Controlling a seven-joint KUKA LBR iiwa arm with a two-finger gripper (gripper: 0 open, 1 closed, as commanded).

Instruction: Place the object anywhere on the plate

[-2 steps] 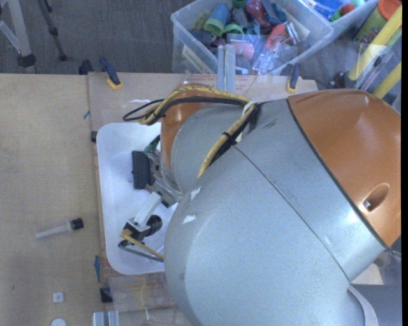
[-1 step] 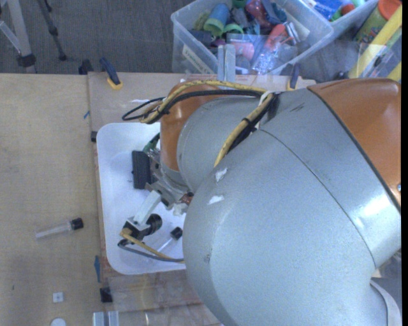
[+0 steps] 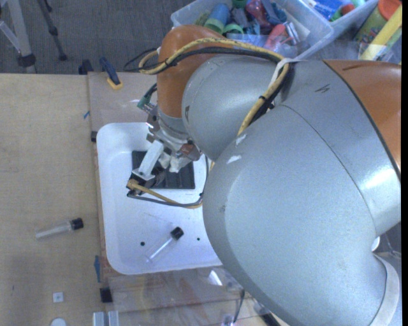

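A white bin point(image 3: 115, 191) lies left of the big grey arm. A dark flat square plate point(image 3: 183, 178) rests on the bin's floor, partly hidden by the wrist. My gripper point(image 3: 172, 160) hangs low over the plate, at the end of the orange-banded wrist. Nearer the bin's front lies a clear tube with a black cap point(image 3: 163, 243), on the white floor and apart from both plate and gripper. The arm hides the rest of the bench to the right.
A second capped tube point(image 3: 57, 228) lies on the wooden bench left of the bin. A clear tub of colourful toys point(image 3: 255, 19) stands at the back. A blue clamp point(image 3: 113, 76) sits beyond the bin's far left corner.
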